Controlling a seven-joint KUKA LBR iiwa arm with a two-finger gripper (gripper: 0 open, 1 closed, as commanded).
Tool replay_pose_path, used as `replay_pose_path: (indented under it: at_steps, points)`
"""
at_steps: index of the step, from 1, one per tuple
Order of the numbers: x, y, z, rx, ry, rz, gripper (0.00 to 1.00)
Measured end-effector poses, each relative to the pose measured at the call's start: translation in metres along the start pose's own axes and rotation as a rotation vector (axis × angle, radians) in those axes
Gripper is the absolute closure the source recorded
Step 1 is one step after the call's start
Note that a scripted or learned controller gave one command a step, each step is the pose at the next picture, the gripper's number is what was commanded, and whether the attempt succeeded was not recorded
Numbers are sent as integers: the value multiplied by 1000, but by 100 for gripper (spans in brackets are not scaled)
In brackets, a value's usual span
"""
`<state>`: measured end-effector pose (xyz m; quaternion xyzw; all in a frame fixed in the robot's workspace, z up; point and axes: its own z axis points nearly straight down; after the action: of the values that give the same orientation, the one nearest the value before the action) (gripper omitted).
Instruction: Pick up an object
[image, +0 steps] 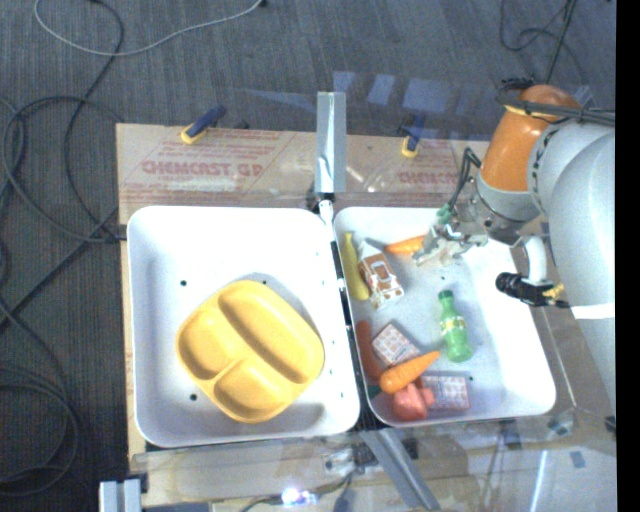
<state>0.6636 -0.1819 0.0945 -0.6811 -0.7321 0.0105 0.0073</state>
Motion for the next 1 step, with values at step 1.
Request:
replay_pose_path:
  at_steps: [1]
  points:
    - [68, 7, -122, -26, 3, 130, 100]
